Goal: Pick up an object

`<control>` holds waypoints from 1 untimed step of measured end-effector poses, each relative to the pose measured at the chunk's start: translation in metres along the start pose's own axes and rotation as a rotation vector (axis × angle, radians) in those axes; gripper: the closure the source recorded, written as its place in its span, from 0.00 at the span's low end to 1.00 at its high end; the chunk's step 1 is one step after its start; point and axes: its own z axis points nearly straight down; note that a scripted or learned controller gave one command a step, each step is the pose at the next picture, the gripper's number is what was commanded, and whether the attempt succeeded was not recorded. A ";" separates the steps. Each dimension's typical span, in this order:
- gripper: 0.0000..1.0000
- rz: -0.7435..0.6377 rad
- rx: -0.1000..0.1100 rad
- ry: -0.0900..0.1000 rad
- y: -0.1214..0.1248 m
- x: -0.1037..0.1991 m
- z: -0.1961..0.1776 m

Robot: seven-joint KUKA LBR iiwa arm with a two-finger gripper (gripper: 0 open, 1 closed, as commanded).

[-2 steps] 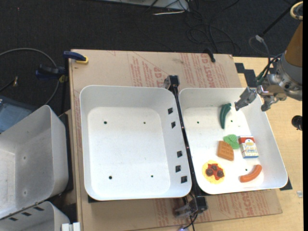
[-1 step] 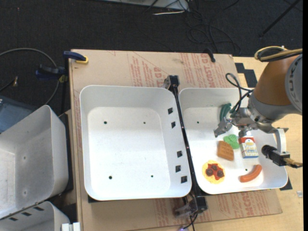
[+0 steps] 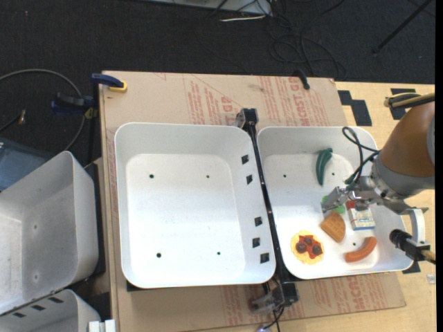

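The right bin holds several small items. A green curved pepper-like piece lies near its back. A round yellow tart with red topping sits near the front, with an orange-brown wedge beside it. A red-orange sausage lies at the front right, and a small white packet lies behind it. My gripper hangs low over the bin, just behind the wedge and left of the packet. Nothing visibly sits in its grasp.
The left bin stands beside the right one, with a black divider strip between them. The grey arm with its orange band covers the right bin's right rim. A grey tub stands off the bench at left.
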 end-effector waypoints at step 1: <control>1.00 0.000 -0.006 -0.007 0.002 -0.001 -0.013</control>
